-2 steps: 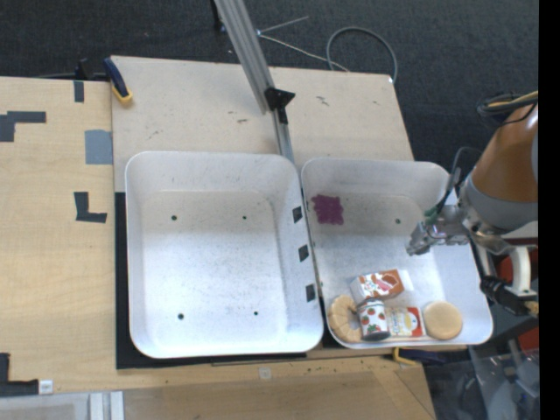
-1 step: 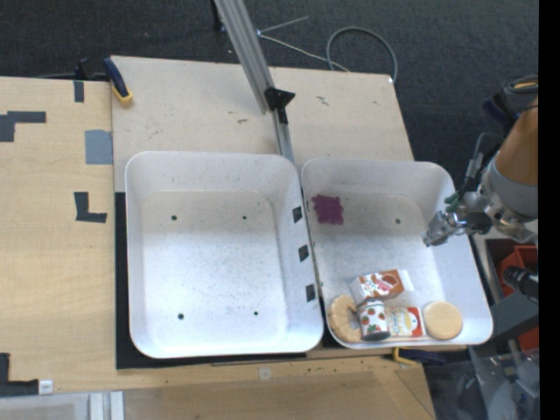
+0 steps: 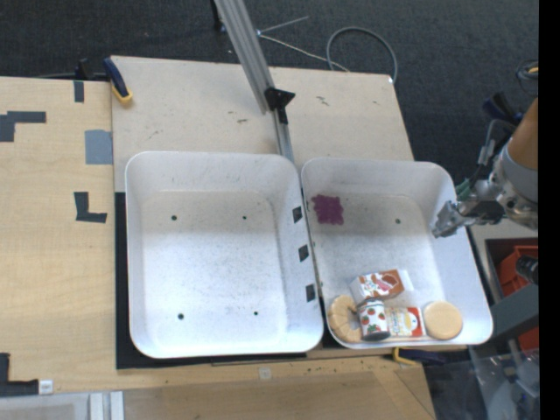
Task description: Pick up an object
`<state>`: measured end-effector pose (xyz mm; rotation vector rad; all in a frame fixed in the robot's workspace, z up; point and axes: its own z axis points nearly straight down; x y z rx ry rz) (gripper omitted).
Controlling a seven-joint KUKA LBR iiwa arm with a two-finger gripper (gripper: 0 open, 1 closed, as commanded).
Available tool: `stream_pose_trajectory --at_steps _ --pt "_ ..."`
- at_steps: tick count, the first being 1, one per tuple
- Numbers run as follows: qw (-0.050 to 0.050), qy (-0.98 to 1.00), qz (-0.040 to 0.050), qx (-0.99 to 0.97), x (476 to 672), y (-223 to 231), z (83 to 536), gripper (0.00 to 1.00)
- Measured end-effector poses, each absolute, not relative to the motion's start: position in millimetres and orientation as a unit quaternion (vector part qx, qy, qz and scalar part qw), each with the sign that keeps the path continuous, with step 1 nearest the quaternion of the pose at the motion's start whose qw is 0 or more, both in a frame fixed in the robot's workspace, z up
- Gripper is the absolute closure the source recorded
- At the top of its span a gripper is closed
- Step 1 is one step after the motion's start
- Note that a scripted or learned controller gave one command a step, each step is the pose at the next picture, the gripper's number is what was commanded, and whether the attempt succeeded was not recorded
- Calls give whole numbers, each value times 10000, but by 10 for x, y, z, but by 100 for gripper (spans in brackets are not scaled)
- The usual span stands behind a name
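Gripper [image 3: 444, 220] hovers at the right bin's [image 3: 455, 191] edge; its state cannot be told. Snack packets [image 3: 381, 285] and cookies [image 3: 443, 320] crowd the near corner, probably awkward to reach.

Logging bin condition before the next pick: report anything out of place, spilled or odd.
A purple patch sits alone on the right bin's floor near its far wall, looking like a stain or a flat scrap; I cannot tell which. The other items are bunched at the near edge. Nothing looks damaged.
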<state>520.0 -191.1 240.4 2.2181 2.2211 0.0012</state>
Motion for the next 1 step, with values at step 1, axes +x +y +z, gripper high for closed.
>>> stream_pose_trajectory --at_steps 1 --pt "-7 7092 2 7050 5318 -1464 2404 100"
